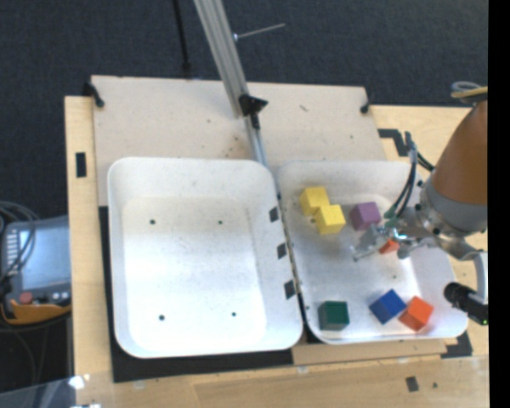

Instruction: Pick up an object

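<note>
A small orange-red object (390,246) sits at the tip of the gripper (376,243), low over the floor of the right bin (348,177); too little of it shows to name it further, or to tell whether it is pinched or merely beside the metal. Whether the gripper is apart or together cannot be told from this slanted view, since the wrist and cables crowd the spot.

Just up and to the left of the tip lies a purple cube (366,214), near but apparently apart from the gripper. Further left are two yellow cubes touching each other: one (314,200) nearer the bin's back wall, the other (331,218) just in front and to its right. Along the front of the same bin a dark green cube (333,314) rests near the left corner, and a blue cube (388,306) and an orange cube (417,313) lie side by side, touching or nearly so, toward the right.

The arm (463,172) reaches in from the right, its orange band above the grey wrist. The left bin (195,257) adjoins the right one on the wooden bench (229,113). An aluminium post (221,45) rises from behind the bins. A small screen unit (34,257) with cables sits off the bench's left side.
</note>
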Controlling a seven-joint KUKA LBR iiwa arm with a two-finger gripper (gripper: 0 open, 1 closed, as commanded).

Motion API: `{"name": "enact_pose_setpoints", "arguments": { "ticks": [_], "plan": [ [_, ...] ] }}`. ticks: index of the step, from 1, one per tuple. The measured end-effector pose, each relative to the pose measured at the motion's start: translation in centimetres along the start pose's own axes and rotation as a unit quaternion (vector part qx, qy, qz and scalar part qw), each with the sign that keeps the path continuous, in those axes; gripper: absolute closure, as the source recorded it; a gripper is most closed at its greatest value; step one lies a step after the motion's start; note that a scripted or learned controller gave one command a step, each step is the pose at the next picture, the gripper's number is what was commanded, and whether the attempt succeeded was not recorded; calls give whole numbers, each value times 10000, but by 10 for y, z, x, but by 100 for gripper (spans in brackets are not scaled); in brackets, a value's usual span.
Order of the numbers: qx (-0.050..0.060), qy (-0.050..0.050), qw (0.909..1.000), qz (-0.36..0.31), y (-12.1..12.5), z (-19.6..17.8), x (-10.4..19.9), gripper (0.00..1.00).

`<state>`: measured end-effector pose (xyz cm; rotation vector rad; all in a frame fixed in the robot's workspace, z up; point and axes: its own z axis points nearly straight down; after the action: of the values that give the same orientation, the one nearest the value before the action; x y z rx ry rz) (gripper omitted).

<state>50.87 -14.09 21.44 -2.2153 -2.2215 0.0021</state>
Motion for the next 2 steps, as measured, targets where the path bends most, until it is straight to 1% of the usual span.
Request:
{"name": "enact_pose_setpoints", "arguments": {
  "ticks": [1, 2],
  "plan": [
    [-29, -8, 10000, 16, 1, -2, -1, 0],
    [3, -13, 10000, 28, -4, 44, 6, 0]
  ]
}}
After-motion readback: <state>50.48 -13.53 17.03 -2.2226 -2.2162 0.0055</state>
